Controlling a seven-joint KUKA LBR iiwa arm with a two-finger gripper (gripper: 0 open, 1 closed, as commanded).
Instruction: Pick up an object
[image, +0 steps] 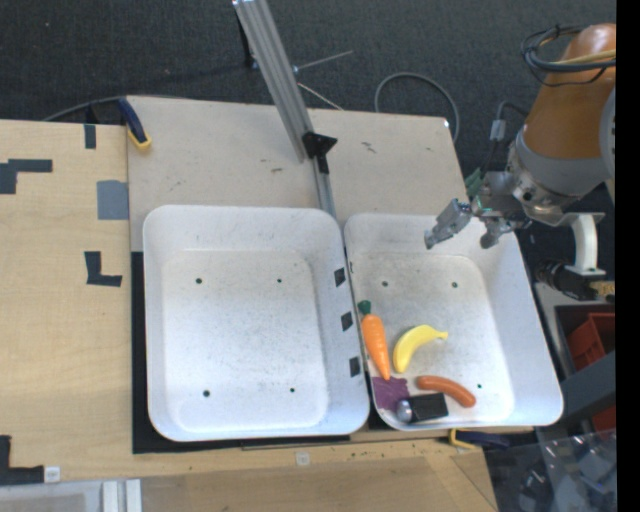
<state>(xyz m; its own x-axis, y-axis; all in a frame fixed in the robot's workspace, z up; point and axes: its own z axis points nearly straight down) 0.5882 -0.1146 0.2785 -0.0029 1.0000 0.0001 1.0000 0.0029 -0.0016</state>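
In the right bin (500, 300) lie an orange carrot (375, 343), a yellow banana (416, 345), a red-orange sausage (446, 390), a purple piece (391, 390) and a black block (427, 407) with a small grey ball (404, 409) beside it. All sit near the bin's front left part. My gripper (468, 228) hovers over the back edge of the right bin, well away from the objects. Its two fingers are spread apart with nothing between them.
The left bin (240, 320) stands beside the right one, with a black divider strip between them. A slanted metal rail (290, 90) rises behind the bins. Cables lie at the back right, and a yellow-blue tool (135, 125) rests at the back left.
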